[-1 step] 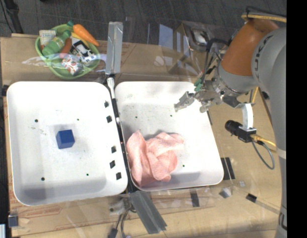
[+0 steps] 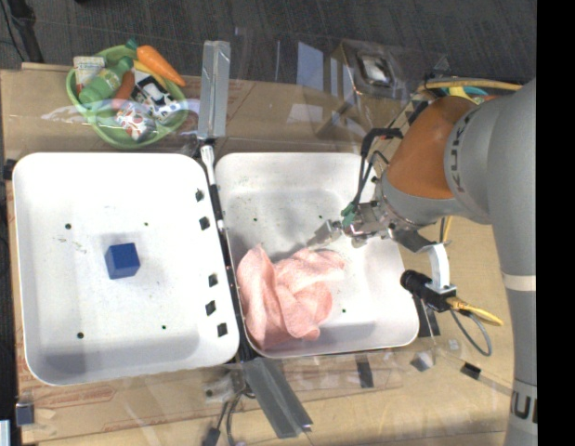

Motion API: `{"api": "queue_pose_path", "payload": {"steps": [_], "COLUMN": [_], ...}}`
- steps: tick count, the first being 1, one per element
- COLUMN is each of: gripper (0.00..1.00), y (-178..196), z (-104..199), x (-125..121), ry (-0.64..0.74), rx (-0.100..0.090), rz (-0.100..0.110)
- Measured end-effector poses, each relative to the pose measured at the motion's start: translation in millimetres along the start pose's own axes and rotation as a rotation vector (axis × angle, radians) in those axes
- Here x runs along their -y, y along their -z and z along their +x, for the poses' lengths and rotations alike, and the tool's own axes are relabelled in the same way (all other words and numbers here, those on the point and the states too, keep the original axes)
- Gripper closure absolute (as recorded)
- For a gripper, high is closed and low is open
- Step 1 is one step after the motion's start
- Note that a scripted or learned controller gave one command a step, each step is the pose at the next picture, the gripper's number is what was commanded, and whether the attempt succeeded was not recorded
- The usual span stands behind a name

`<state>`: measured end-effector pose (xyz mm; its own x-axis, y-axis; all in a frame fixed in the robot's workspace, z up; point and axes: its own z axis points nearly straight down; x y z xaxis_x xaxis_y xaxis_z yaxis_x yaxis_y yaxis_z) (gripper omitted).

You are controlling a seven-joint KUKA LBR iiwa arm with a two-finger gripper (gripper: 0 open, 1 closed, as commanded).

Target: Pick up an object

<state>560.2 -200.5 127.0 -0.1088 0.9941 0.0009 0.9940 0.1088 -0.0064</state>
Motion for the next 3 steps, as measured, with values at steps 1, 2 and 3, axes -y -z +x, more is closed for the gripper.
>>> {"api": "queue_pose_path", "payload": {"steps": [1, 2, 3], "gripper": [0.00, 1.00, 0.00], "y": [-35.0, -25.2, -25.3], "z": [23.4, 22.9, 22.7], "x": [21.9, 21.2, 21.3], "ry": [0.105, 0.110, 0.109], "rx": [0.001, 0.001, 0.002], "rz": [-0.006, -0.005, -0.005]}}
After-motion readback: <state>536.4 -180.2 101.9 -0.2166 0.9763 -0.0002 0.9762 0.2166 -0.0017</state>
